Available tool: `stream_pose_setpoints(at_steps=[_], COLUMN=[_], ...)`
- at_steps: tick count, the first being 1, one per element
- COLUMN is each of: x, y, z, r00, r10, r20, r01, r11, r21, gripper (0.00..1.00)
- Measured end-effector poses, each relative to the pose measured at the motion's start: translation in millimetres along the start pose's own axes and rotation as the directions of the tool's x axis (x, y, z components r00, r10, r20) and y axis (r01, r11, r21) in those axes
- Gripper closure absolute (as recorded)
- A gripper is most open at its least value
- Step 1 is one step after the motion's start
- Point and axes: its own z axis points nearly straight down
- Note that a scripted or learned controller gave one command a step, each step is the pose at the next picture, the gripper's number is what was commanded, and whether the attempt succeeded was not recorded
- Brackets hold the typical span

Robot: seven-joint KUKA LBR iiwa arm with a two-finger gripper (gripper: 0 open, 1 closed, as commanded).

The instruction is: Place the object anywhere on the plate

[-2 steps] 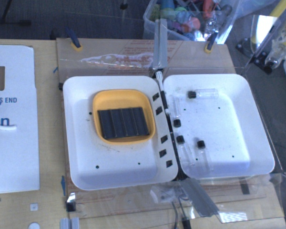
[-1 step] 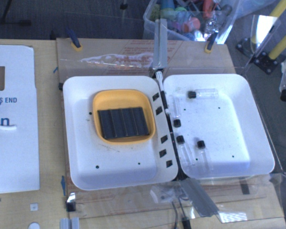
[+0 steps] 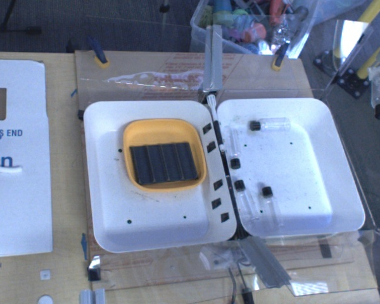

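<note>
We see a dark, ribbed rectangular object [image 3: 164, 163] lying flat on the yellow plate [image 3: 134, 138] in the left bin [image 3: 107, 220], left of centre in the frame. It fills most of the plate, leaving a narrow yellow margin all round, and white bin floor surrounds the plate. We cannot tell the claw's state.

One fixed cam, mounted above the counter [image 3: 63, 75], looking down at a slant toward the far side. Both bins sit mid-frame: left bin [image 3: 107, 227] and right bin [image 3: 329, 201] side by side, touching along the centre line, both fully in view w/ rims visible. Near edge of counter runs along the frame bottom; far edge lies near the top, w/ dark floor and a clear tub [image 3: 253, 11] of toys beyond it. White sheet [image 3: 19, 189] cut off by the left frame edge. Mid-range view: close enough to see bin contents, e.g. the plate [image 3: 134, 135] in the left bin, small bits less clear.
</note>
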Motion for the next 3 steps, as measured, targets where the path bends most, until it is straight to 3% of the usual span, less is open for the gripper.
stream_pose_setpoints(at_steps=[1, 2, 3], x=[82.3, 56.5, 128.0], y=[62.6, 45.3, 97.8], z=[46.6, -0.2, -0.4], r00=[0.94, 0.786, 0.676], r10=[-0.342, -0.618, -0.737], r20=[-0.003, 0.001, 0.002], r01=[0.342, 0.618, 0.737], r11=[0.94, 0.786, 0.676], r21=[-0.008, -0.002, -0.01], gripper=[1.0, 1.0, 1.0])
